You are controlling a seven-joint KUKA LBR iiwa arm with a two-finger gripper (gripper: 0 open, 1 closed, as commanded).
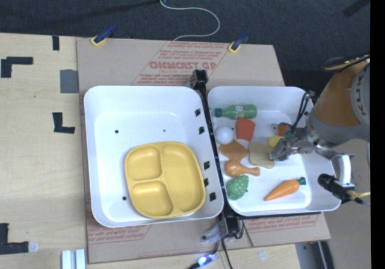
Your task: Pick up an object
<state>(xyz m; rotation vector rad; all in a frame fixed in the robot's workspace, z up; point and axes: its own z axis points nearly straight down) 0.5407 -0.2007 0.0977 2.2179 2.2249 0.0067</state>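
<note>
A: Two white bins on the desk (36, 141). The left bin (102, 117) carries one yellow three-compartment plate (163, 179).

B: And the right bin (264, 94) is crowded! One green bottle (236, 111) along the top wall, one carrot (283, 189) near the front, one drumstick (240, 169), one red block (245, 129), one tan bread slice (260, 154), one green leafy vegetable (237, 186), one white egg (224, 135).

A: The claw (280, 151)?

B: Low at the bread slice's right edge. Spread or pinching, I cannot tell.
</note>
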